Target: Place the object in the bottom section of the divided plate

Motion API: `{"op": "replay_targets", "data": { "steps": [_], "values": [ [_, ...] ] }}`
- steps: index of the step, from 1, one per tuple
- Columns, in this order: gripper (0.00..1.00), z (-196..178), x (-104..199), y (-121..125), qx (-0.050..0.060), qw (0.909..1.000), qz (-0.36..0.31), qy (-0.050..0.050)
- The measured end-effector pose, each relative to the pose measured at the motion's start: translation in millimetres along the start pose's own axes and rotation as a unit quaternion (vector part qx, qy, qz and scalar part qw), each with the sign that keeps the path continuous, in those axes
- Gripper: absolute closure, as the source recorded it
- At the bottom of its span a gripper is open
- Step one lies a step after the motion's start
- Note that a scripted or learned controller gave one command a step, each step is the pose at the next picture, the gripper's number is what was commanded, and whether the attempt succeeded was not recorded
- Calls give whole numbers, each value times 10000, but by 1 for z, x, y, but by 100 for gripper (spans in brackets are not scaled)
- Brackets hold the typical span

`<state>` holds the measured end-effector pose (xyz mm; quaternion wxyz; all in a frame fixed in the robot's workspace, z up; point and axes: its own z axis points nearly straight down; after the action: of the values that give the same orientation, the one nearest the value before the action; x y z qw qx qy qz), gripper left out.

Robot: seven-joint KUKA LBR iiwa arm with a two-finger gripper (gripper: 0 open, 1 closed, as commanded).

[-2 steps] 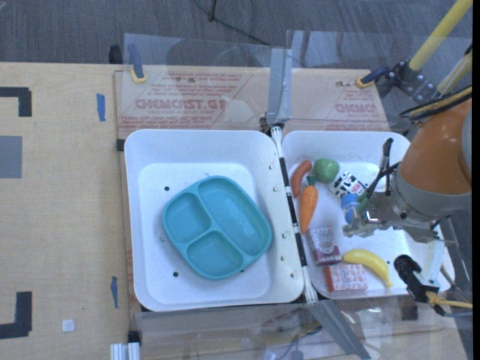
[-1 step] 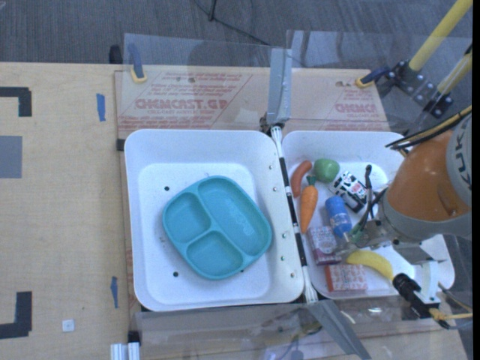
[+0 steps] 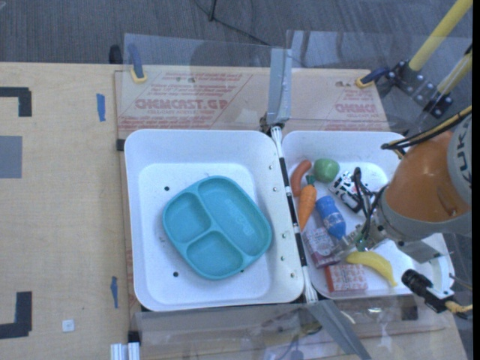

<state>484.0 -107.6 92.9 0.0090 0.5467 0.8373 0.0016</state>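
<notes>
White bin [image 3: 142, 223], teal divided plate [image 3: 217, 226] lying diagonally

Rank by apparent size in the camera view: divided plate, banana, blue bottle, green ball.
1. divided plate, by far the largest
2. banana and blue bottle: about alike, not ranked
3. green ball, the smallest

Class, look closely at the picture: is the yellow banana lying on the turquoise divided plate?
No. The banana lies in the right bin among other items, while the divided plate sits in the left bin.
</notes>
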Motion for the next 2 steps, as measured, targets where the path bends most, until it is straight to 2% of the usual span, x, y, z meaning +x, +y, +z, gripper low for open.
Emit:
{"op": "replay_targets", "data": {
  "steps": [1, 2],
  "values": [
    [100, -92, 52, 78, 51, 9994, -325, 64],
    [100, -121, 93, 112, 48, 9996, -273, 58]
  ]
}}
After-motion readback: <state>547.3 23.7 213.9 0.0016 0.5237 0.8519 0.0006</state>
